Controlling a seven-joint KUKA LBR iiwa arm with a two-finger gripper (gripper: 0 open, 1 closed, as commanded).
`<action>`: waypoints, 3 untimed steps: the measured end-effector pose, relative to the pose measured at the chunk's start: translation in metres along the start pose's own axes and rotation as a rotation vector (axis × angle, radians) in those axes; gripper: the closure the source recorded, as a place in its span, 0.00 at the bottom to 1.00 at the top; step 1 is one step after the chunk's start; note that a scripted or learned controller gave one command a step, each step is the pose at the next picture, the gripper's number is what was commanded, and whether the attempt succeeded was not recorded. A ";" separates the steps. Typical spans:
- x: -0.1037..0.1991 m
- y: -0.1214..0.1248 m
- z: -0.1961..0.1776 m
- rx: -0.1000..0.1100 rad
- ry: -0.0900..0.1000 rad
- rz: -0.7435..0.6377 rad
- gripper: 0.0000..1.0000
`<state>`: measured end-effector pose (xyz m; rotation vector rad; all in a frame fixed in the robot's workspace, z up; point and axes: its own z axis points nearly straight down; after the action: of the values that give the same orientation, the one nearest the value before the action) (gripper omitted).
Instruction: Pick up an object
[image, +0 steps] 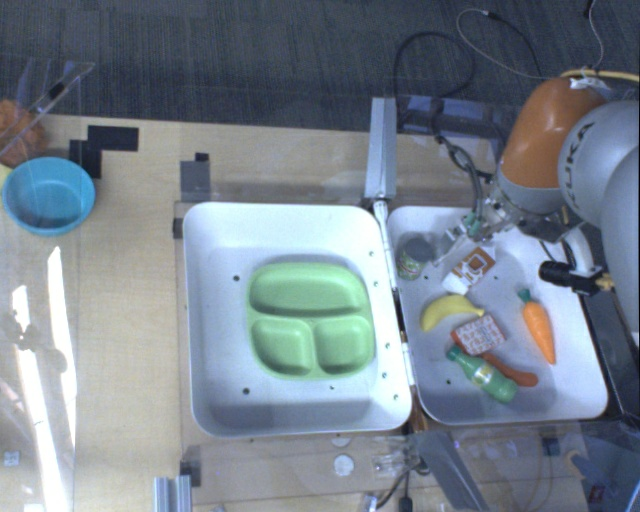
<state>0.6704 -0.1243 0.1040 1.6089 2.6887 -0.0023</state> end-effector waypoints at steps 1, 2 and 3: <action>0.000 0.000 0.000 0.000 0.000 0.000 0.00; 0.000 0.000 0.000 0.000 0.000 0.000 0.00; 0.000 0.000 0.000 0.000 0.000 0.000 0.00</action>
<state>0.6703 -0.1244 0.1039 1.6090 2.6885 -0.0026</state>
